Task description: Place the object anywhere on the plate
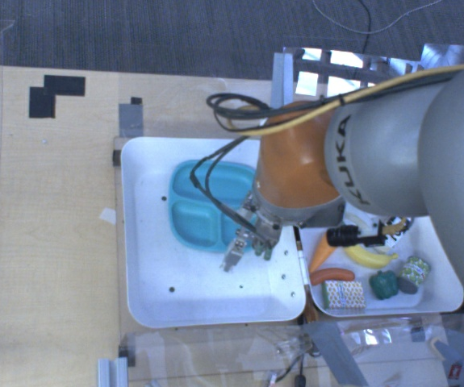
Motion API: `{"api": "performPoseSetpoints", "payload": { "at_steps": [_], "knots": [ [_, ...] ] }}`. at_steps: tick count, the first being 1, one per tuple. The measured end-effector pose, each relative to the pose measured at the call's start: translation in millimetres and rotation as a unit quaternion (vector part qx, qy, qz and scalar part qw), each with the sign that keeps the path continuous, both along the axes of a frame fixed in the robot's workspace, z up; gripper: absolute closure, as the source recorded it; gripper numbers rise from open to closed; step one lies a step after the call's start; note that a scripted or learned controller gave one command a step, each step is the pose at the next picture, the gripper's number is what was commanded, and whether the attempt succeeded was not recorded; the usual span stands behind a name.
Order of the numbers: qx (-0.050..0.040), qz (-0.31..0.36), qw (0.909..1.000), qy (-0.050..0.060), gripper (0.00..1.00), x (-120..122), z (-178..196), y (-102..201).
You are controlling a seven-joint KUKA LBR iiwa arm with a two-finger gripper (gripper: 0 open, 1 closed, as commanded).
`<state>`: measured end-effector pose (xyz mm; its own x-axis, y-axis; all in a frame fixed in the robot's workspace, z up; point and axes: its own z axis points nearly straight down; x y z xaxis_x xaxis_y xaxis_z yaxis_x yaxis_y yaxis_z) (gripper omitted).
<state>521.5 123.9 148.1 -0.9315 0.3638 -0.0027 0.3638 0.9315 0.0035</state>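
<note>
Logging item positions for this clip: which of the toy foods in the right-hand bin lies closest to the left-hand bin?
The carrot: orange and tapered, it lies against the right bin's left edge, above the red sausage. The banana sits further right.

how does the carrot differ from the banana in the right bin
The carrot is orange and tapers to a point, lying steeply slanted; the banana is yellow, curved and blunt-ended, lying nearly level. The carrot sits at the right bin's left edge, while the banana lies further toward the middle. Both are toy foods resting in the same bin, close beside each other under the arm.
</note>
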Motion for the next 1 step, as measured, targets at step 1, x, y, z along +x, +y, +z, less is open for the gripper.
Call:
{"api": "performPoseSetpoints", "payload": {
  "at_steps": [1],
  "knots": [
    [0.0024,-0.102,0.9948,-0.002,0.0,18.1,-42.8,50.6]
  ]
}}
